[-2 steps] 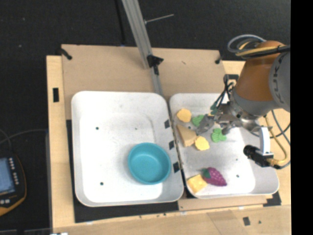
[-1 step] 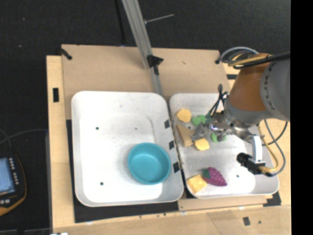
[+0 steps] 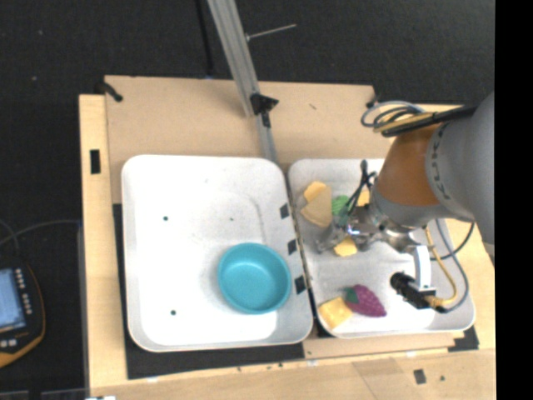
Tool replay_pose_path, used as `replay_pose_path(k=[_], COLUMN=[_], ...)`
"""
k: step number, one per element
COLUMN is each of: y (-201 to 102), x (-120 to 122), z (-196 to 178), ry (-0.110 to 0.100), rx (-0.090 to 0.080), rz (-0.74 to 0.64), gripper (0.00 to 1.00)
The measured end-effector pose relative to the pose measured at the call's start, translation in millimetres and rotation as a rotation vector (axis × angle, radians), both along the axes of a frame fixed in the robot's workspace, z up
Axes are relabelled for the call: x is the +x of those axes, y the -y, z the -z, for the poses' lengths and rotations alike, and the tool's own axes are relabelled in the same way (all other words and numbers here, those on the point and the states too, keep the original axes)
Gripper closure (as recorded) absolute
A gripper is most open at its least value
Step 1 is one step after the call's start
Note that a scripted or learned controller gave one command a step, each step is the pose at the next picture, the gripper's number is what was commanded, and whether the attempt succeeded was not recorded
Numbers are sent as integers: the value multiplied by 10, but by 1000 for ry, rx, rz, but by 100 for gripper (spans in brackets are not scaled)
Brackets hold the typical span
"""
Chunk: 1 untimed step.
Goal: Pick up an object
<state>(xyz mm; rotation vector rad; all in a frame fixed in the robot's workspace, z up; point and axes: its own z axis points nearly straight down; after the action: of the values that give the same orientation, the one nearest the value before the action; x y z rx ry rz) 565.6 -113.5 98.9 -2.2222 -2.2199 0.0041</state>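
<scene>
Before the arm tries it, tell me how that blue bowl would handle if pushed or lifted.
The blue bowl sits upright on the flat floor of the left bin, so a push would probably slide it rather than tip it. It looks like thin plastic, likely light. Its round rim may slip from a pinch.
</scene>
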Motion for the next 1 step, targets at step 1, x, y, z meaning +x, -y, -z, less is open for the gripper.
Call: replay_pose_path(k=[1], y=[4], x=[14], z=[-129], ry=[6], rx=[1], rz=[5], gripper=[100])
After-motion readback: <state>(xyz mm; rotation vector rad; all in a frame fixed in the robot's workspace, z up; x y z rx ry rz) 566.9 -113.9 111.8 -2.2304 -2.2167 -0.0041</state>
